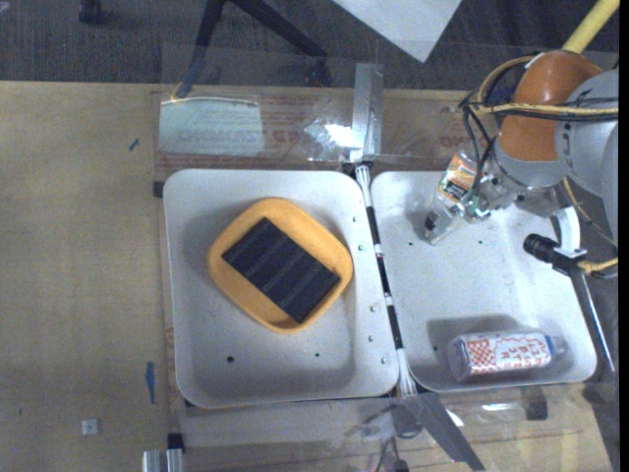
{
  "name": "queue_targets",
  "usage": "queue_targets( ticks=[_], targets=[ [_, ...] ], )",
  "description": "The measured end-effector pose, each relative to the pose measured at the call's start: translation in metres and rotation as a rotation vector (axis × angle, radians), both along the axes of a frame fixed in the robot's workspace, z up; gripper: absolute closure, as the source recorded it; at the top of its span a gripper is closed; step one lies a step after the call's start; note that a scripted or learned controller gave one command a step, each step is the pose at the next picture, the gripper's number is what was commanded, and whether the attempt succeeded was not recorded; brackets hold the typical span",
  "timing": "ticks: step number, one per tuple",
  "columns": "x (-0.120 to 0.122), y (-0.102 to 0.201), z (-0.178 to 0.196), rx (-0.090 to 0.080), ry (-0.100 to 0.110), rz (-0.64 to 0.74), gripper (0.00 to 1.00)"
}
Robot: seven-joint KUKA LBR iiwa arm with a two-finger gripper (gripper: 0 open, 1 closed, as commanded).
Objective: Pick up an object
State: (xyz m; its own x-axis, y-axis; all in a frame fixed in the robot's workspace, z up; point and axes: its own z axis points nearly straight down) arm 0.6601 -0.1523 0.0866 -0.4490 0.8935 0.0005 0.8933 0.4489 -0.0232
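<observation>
Camera view:
Targets: bottle (504, 353) lies on its side at 5 o'clock in the right bin (413, 293); an orange dish (280, 264) with a dark ribbed insert sits mid-way in the left bin (187, 293).
End effector: you see the end effector (439, 222) at 11 o'clock in the right bin, well apart from the bottle, nothing between its fingers; whether they stand apart or together you cannot tell from this slant.
Risk, empty close: if you descend where it hangs now, it likely meets bare bin floor, since no object lies beneath it.
Risk, rolling: the bottle looks round, so a pinch off its axis may roll it toward the near wall.
Risk, wall: it lies just beside the near rim, which may block one finger.
Risk, cables: loose cables at the wrist could snag on a long reach.
Writing: the bottle carries a red-and-white patterned label, its text too small to read; the taped sheet (210, 126) on the table at 12 o'clock of the left bin is too faint to make out.
</observation>
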Motion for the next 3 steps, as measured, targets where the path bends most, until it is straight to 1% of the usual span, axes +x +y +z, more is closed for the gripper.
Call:
queue_targets(
  ticks=[1, 2, 3],
  targets=[
    [-0.001, -0.001, 0.009, 0.0, 0.003, -0.001, 1.0],
    [-0.006, 0.117, 0.099, 0.009, -0.026, -0.111, 1.0],
    [-0.006, 0.116, 0.099, 0.008, -0.025, -0.111, 0.0]
  ],
)
